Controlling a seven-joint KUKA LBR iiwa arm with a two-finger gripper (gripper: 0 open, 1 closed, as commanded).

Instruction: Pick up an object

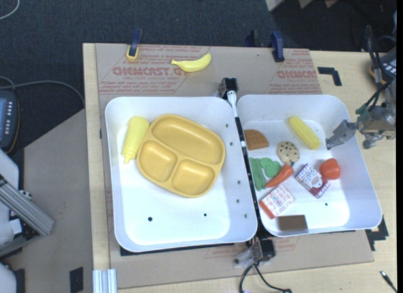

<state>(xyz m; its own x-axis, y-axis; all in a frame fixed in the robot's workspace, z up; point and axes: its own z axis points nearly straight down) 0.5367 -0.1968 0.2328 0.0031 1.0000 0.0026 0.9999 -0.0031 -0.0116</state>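
My gripper hangs at the right side of the right bin, just right of a yellow corn cob and above a red tomato. Nothing shows in it. Also in that bin lie a brown bun, a cookie, a green vegetable, an orange carrot, two red-and-white packets and a brown block.
The left bin holds a yellow divided plate and a yellow squeeze bottle. A banana lies on the cardboard behind the bins. Blue clamps stand at the bench's far edge.
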